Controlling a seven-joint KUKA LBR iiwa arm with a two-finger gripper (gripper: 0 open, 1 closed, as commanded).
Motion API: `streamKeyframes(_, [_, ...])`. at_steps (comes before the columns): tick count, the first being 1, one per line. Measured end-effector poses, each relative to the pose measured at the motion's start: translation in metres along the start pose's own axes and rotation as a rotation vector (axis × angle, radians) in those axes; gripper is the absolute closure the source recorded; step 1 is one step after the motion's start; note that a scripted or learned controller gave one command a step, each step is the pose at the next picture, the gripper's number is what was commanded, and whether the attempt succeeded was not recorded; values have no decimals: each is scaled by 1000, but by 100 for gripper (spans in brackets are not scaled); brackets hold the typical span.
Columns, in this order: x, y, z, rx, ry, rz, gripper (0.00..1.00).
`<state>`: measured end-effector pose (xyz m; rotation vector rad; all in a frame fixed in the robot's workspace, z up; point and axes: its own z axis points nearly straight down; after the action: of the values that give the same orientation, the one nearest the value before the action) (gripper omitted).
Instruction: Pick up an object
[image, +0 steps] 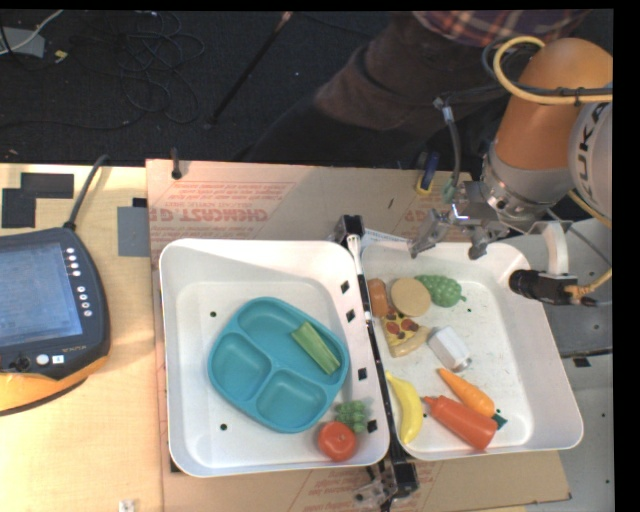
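Camera view — tool (453, 237) above round cracker (410, 296), apart.

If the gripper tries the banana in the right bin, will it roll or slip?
The banana looks glossy, so it may slip. Its curved shape probably rocks rather than rolls. It lies against the right bin's left wall, leaving little finger room.

The arm enters from the right of the camera view, its orange band uppermost above a grey wrist. The pincer (453, 238) hangs at the end of the wrist, tilted slightly leftward, two metal fingers (425, 240) splayed apart with nothing visible between them. Finger tips appear thin and dark, though detail is blurred.
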<state>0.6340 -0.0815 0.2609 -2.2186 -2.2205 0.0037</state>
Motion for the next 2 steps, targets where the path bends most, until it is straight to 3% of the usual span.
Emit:
streamKeyframes(1, [-40,-17,130,13,1,4,0])
streamKeyframes(2, [-110,-96,106,4,-2,9,0])
